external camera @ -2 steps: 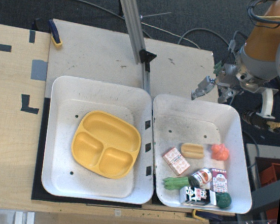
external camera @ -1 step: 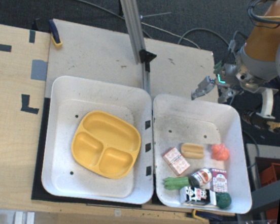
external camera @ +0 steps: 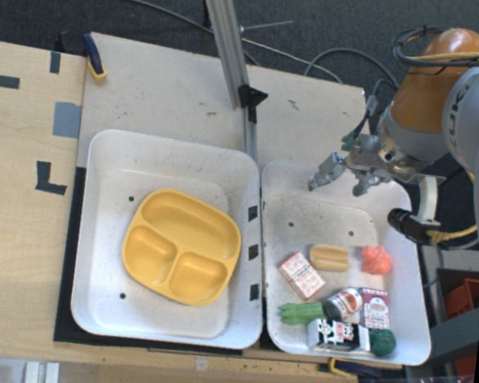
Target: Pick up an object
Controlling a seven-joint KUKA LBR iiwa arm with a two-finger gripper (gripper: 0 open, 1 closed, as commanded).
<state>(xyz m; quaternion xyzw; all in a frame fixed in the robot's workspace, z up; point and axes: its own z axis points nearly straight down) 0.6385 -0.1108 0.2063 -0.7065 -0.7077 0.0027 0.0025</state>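
Fingers spread and holding nothing, the gripper [external camera: 343, 179] hangs over the far end of the right bin [external camera: 273, 234], up near its back rim, with the grey arm [external camera: 461, 102] coming in from the right. Everything it might pick lies toward the near end of that bin, well apart from the claw and down the picture from it. Closest is a tan, bun-like block [external camera: 329, 258], lying almost straight below the claw with its long axis running across the bin, left to right. Just beside it to the right sits a small orange-pink lump [external camera: 377, 259], and to its lower left a little pink-and-white carton [external camera: 301, 275] set at a slant. Nearer the front rim things crowd together: a green pepper-like piece [external camera: 301, 312], a dark round can [external camera: 346, 303], a pink-and-white packet [external camera: 374, 308], a black-and-white carton [external camera: 339, 334] and a green ball [external camera: 383, 341], some touching one another. The left bin [external camera: 97, 211] holds a yellow divided tray [external camera: 181, 246]. To my eye the tan block is the likeliest target, standing free of the clutter; the claw would need to travel toward the near end and come down across its short side.
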